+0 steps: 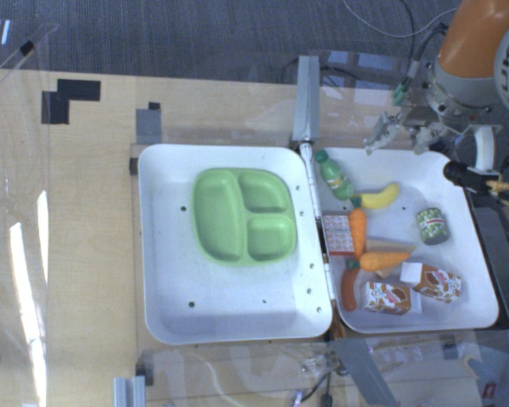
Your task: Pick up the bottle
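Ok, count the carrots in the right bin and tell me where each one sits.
2. One carrot stands roughly upright near the right bin's middle, just below the banana. The other carrot lies sideways right beneath it, above the two snack packets. Nothing suggests more hidden.

The arm (483, 36) is showing a broad, rounded orange band above a pale grey wrist with dark lettering on its side. Thin cables are trailing beside it, and slim metal gripper (399, 134) parts are sticking out below.
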`<action>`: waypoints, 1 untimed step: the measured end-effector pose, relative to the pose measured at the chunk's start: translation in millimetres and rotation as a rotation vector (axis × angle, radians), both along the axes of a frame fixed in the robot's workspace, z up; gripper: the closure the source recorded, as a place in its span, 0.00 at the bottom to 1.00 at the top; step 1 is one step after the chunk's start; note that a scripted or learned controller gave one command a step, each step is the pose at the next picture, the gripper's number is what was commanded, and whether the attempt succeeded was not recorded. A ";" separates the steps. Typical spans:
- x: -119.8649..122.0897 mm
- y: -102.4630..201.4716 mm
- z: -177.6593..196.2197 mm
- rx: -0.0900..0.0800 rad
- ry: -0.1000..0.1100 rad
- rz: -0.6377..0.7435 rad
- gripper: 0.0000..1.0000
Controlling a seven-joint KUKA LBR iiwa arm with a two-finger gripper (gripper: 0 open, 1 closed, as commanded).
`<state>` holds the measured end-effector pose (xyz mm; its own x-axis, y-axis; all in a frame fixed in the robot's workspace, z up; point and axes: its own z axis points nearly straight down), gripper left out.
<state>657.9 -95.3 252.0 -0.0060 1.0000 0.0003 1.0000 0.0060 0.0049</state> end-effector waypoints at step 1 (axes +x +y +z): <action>10.0 -10.6 -158.2 -0.001 0.010 -0.578 0.00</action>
<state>667.9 -105.9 93.8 0.5411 0.8410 -0.0036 0.8409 -0.5411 -0.0041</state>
